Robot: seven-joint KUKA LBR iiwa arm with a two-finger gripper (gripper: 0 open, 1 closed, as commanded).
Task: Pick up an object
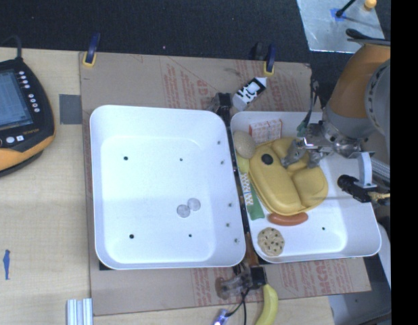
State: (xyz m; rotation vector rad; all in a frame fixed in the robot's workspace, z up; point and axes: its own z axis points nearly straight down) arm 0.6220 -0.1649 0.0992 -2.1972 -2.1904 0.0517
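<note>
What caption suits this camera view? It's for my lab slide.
The tool hovers over a yellow toy in the right bin, beside a cookie; left bin holds two coins.

1. A light wood tabletop [40, 208] spans the lower part of the view.
2. A brown cardboard sheet [168, 80] printed with red lettering lies over it, held at 12 o'clock by two yellow-and-blue clamps [91, 51].
3. Dark carpeted floor [161, 12] runs along the top.
4. At 1 o'clock, a pale grey sheet [324, 19] lies on that floor.
5. A strip of grey tape [70, 108] sits at 9 o'clock.
</note>
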